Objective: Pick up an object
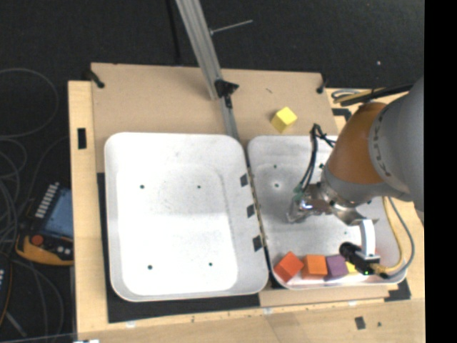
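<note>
My gripper [298,211] hangs over the middle of the right bin [275,163], below the orange wrist band. Nothing shows between its tips, and their state is hidden by the wrist. Along the bin's front edge lie an orange-red block [289,265], an orange block [315,265], a purple block [336,266] and a small yellow piece [350,269]. These blocks sit below and slightly right of the gripper, apart from it. A yellow cube [284,118] rests on the bench board behind the right bin.
The left bin [121,191] lies beside the right one, with a clip-lined divider between them. A slanted metal pole [203,45] rises from the board behind the bins. Cables and a handheld pendant [46,227] lie off the bench at left.
</note>
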